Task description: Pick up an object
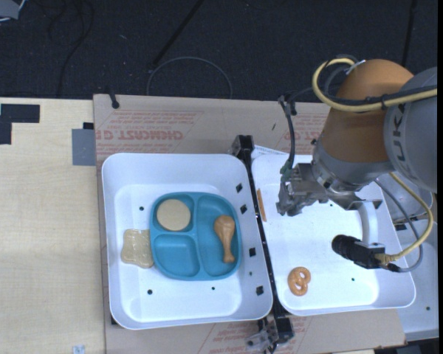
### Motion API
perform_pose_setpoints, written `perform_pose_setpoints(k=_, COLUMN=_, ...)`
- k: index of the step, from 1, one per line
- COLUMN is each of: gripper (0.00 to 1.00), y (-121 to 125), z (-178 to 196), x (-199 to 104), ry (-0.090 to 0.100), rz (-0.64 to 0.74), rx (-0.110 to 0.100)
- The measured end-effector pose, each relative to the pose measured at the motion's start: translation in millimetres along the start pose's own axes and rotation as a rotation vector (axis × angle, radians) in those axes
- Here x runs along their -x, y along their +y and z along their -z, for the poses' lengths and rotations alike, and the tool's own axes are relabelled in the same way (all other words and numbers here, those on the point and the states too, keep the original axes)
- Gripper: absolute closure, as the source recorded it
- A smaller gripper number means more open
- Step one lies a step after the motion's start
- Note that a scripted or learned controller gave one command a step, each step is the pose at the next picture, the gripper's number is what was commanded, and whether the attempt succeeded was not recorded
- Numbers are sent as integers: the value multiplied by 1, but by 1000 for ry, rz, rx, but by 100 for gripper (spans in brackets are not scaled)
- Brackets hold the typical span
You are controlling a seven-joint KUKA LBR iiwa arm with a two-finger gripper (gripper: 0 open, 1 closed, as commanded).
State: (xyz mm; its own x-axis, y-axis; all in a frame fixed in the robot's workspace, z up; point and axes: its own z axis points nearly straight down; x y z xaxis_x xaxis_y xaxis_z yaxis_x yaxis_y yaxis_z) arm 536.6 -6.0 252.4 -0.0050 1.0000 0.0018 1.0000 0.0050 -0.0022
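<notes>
My gripper (288, 201) hangs over the upper left part of the right bin (399, 290), close to the divider between the bins. A small pretzel (299, 280) lies on that bin's floor near its front edge, well below the gripper. In the left bin (125, 301) sits a blue divided tray (184, 260) with a round cracker (172, 214) in its upper left section and a drumstick (226, 236) in its right section. A pale toast-like piece (137, 248) lies just left of the tray.
A black cylindrical part (356, 250) with a yellow cable hangs over the right bin's middle right. The arm's orange band (369, 109) and grey body cover the bin's upper right. A thin orange stick (261, 203) lies by the divider.
</notes>
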Motion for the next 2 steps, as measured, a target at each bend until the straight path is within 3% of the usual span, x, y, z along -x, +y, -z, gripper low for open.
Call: perform_pose_setpoints(k=2, gripper=100, y=34, z=-17, x=-107, ry=-2, rz=-2, rx=-1)
